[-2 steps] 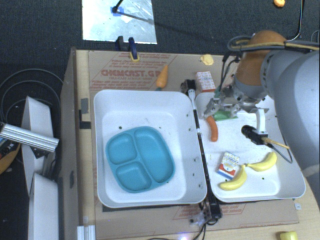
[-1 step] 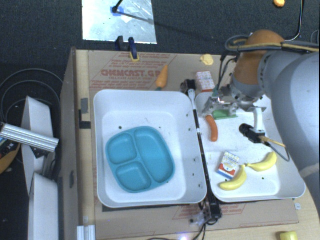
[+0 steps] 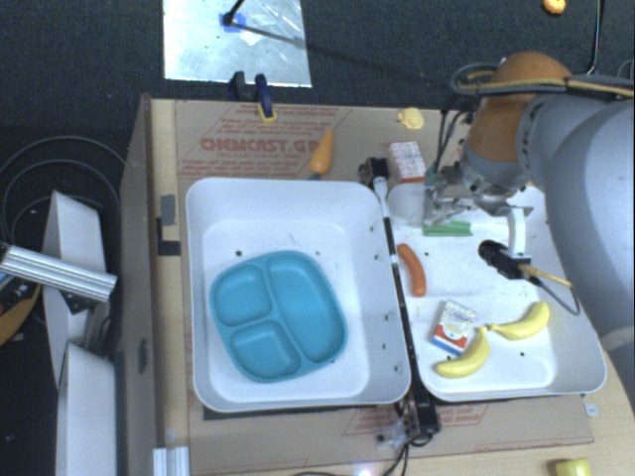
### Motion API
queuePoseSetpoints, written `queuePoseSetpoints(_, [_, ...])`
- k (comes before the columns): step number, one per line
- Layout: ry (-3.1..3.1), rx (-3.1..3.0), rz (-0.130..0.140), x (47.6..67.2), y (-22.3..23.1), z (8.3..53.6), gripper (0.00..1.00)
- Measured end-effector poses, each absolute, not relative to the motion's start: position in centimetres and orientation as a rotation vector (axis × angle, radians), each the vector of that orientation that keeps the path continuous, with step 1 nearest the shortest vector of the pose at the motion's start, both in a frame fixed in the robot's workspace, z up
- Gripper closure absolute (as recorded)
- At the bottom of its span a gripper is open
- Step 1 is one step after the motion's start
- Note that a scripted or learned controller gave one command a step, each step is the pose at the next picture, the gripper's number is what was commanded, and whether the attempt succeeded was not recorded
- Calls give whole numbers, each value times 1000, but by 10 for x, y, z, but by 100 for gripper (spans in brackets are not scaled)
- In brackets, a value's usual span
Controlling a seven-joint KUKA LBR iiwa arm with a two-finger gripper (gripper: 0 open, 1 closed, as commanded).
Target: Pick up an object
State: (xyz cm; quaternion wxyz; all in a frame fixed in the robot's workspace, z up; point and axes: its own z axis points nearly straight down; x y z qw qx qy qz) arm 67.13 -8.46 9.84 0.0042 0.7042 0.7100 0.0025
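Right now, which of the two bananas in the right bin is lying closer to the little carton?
The lower-left banana: it lies right against the small carton, apparently touching its bottom edge. The other banana lies apart, off to the carton's right.

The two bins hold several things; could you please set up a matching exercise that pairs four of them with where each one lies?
Things:
1. blue plate
2. sausage
3. small carton
4. green piece

Places:
A. right bin, just below the gripper
B. right bin, close to the wall shared with the left bin
C. left bin, in its middle
D. right bin, beside the two bananas

Pairs: 1-C, 2-B, 3-D, 4-A
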Motion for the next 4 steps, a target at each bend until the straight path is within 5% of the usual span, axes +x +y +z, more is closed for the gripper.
queuePoseSetpoints(1, [2213, 2224, 1, 608, -142, 184, 100])
queuePoseSetpoints(2, [2222, 2217, 1, 610, -138, 180, 0])
queuePoseSetpoints(3, [2228, 2210, 4, 669, -109, 89, 0])
queuePoseSetpoints(4, [2219, 2217, 7, 670, -132, 87, 0])
